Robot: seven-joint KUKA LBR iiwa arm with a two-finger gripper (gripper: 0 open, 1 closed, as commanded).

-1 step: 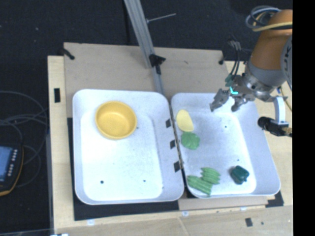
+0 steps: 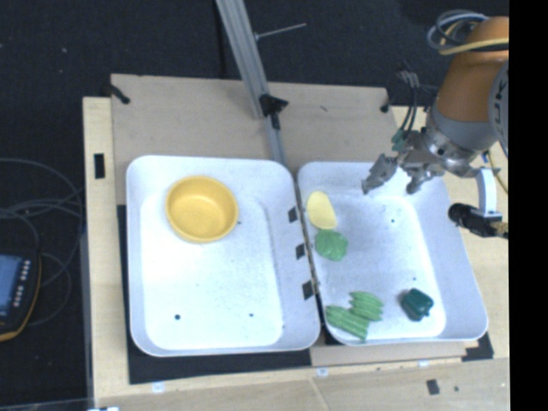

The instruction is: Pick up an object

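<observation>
My gripper (image 2: 396, 183) hangs over the far edge of the right bin (image 2: 445, 255), its two fingers spread apart with nothing between them. Below and to its left, a pale yellow object (image 2: 321, 211) lies by the bin's left wall, with a light green lump (image 2: 331, 246) just in front of it. Near the front wall rest two ribbed green pieces (image 2: 356, 312) and a dark teal object (image 2: 417, 303). All of these lie apart from the gripper.
The left bin (image 2: 214, 306) holds a yellow bowl (image 2: 202, 208) in its far left part. A grey metal rail (image 2: 244, 50) slants down from the top to the gap between the bins. Black clips (image 2: 301, 251) line the bins' shared edge.
</observation>
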